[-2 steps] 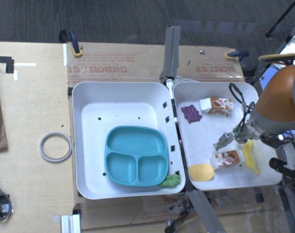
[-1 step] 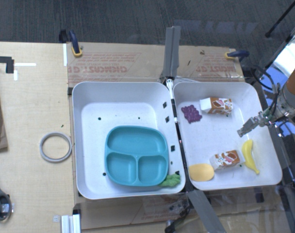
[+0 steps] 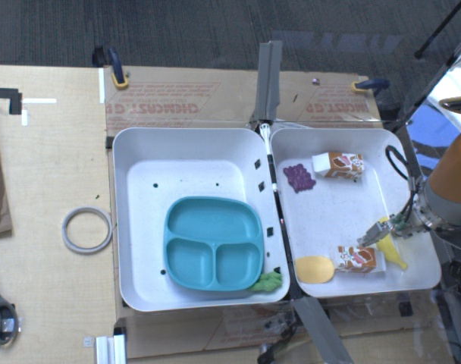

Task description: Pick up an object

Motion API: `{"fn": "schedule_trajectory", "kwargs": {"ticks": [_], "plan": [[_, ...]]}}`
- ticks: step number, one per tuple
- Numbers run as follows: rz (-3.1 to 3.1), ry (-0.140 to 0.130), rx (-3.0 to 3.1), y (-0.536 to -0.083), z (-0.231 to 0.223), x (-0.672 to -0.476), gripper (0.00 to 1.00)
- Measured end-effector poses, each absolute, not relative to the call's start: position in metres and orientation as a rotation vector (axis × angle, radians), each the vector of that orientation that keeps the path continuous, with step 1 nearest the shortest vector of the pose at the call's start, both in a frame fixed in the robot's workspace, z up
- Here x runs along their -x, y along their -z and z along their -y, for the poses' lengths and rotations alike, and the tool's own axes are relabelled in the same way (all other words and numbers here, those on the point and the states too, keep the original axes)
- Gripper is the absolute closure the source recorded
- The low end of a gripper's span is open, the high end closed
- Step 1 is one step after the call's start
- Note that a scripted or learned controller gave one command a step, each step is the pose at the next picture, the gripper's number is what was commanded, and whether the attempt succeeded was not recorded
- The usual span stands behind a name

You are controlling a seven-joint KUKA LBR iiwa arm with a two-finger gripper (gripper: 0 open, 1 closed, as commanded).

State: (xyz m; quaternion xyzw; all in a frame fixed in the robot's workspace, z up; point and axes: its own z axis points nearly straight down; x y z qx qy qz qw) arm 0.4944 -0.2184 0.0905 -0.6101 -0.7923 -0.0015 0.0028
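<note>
Hovering low in the right white bin (image 3: 333, 139), the gripper (image 3: 376, 233) sits just above the small orange-and-white carton (image 3: 357, 258), beside a yellow banana-shaped toy (image 3: 397, 255), apparently lining up a grasp; its opening I cannot tell

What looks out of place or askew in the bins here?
A green item sits wedged between the blue tray and the left bin's front corner, partly under the tray's edge. Both cartons in the right bin lie on their sides.
</note>
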Motion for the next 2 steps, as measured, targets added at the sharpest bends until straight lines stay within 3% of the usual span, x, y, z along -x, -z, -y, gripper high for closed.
{"fn": "schedule_trajectory", "kwargs": {"ticks": [1,2], "plan": [[2.483,0.003,1.919,-0.099,0.22,-0.495,1.0],[2.423,-0.001,2.0,-0.187,0.169,-0.5,1.0]]}}
